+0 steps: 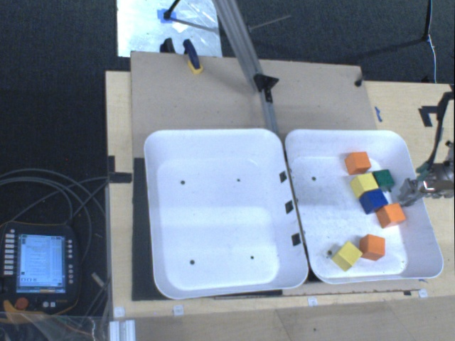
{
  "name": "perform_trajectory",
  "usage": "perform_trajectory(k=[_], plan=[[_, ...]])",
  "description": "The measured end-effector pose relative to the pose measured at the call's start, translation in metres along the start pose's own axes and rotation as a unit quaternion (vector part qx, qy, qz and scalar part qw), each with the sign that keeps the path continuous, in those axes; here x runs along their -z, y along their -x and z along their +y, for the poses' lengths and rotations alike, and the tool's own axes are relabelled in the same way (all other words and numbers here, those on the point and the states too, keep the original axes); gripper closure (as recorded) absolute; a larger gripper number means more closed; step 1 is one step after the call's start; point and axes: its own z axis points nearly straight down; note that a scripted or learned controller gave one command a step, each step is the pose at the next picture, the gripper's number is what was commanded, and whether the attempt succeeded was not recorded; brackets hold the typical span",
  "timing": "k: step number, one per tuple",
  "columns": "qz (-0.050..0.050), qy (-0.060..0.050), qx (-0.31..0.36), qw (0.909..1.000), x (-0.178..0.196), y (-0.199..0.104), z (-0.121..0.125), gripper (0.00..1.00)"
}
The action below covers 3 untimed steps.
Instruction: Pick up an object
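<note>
1. Gripper is reaching in at the right rim of the right bin, its tip sitting just beside an orange block; how far it is opening, I cannot tell.
2. Nothing is showing in its grasp.
3. Blocks are all lying in that bin: another orange block, a yellow block, a green block, a blue block.
4. Judging from this, the pick is still waiting to be made; closing and lifting are remaining.
</note>
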Motion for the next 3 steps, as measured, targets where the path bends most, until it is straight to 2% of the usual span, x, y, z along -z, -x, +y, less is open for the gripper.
perform_trajectory(k=[1, 2, 3], plan=[[0.001, 0.0, 0.002, 1.0, -0.005, -0.041, 0.021, 1.0], [0.001, 0.0, 0.004, 1.0, 0.004, -0.097, 0.046, 1.0], [0.001, 0.0, 0.003, 1.0, -0.005, -0.151, 0.068, 1.0]])
